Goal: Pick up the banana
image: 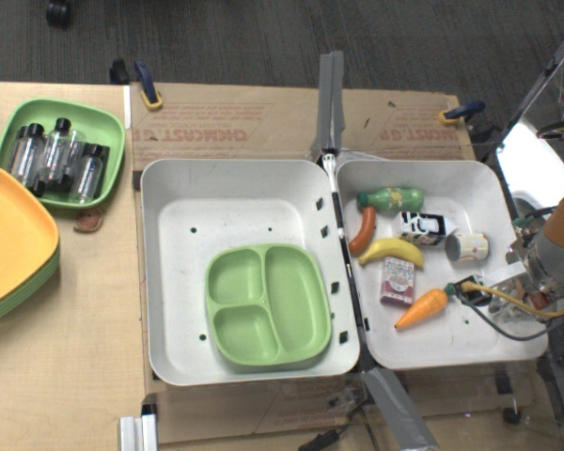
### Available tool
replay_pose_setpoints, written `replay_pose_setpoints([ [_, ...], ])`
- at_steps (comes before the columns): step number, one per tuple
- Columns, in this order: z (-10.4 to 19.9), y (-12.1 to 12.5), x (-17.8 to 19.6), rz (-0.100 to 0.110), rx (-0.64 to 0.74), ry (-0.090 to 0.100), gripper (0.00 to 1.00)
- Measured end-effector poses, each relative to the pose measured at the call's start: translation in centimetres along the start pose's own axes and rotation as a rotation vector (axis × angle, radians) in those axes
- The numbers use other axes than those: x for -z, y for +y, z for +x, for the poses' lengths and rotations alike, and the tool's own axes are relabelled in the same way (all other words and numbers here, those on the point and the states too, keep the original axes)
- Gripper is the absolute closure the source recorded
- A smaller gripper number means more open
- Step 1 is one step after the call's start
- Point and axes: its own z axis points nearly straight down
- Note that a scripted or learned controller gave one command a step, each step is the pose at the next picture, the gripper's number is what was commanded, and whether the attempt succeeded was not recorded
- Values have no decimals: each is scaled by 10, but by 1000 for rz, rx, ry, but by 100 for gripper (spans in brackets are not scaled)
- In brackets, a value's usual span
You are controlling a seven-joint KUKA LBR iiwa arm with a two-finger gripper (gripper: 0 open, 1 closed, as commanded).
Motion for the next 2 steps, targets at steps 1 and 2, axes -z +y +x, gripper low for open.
replay_pose_setpoints([
  [1,21,6,12,-2,12,-3,100],
  [2,-2,0,3,1,-5,-4,100],
])
